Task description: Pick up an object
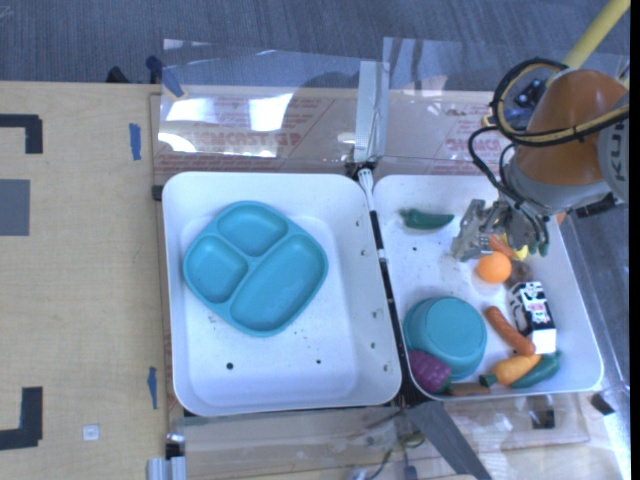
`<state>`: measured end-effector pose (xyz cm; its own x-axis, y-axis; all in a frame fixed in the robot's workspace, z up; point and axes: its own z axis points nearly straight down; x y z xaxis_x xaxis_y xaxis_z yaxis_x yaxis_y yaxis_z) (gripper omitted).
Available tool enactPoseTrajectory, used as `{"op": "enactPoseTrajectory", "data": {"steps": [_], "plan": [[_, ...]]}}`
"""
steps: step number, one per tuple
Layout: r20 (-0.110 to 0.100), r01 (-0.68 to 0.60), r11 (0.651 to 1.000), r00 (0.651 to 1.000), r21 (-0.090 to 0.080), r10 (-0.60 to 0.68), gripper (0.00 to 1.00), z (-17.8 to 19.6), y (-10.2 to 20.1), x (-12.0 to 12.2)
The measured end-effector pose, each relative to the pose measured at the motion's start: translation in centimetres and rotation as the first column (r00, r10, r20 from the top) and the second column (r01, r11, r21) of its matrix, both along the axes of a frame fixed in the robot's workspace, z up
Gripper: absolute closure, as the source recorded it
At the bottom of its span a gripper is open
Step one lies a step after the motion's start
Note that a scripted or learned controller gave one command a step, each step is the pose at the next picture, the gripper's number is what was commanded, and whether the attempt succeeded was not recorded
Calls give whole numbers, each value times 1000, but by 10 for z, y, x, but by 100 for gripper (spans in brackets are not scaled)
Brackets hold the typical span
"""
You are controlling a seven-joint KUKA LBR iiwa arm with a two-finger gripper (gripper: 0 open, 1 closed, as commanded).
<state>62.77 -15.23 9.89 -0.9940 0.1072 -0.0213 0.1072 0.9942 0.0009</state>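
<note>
White plastic makes up both bins on the bench. The left bin (200,368) carries a blue divided plate (256,266) with three compartments, lying flat near the bin's middle. The right bin (585,353) holds the rest of the pieces, and my gripper (489,236) hangs over its upper part, reaching in from the right below the orange band (570,128) of my arm.

Whether anything sits between my fingers, or how they stand, I cannot tell; the metal parts blur together at this slant. An orange ball (493,268) lies just below the gripper, very close to it or touching it. A dark green pepper (428,219) lies to its left, near the bin's top wall and apart from the gripper.

Lower down, a blue bowl (446,335) rests beside a purple toy (430,372) at the bin's front edge. A small black and white carton (531,308) stands to the right of the bowl; its printing is too small for me to read. An orange carrot (509,330) lies slantwise between bowl and carton. Below it sit a yellow-orange piece (510,369) and a dark green vegetable (540,370), touching one another.

Red lettering shows on the clear sheets behind the bins, but I cannot make out the words.
</note>
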Motion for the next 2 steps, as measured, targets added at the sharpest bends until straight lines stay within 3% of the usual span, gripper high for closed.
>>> {"op": "enactPoseTrajectory", "data": {"steps": [1, 2], "plan": [[-2, 0, 1000, 1000, 1, 0, 0, -1, 0, -1], [-11, 28, 1000, 1000, 1, -28, 0, -11, -35, -48]]}}
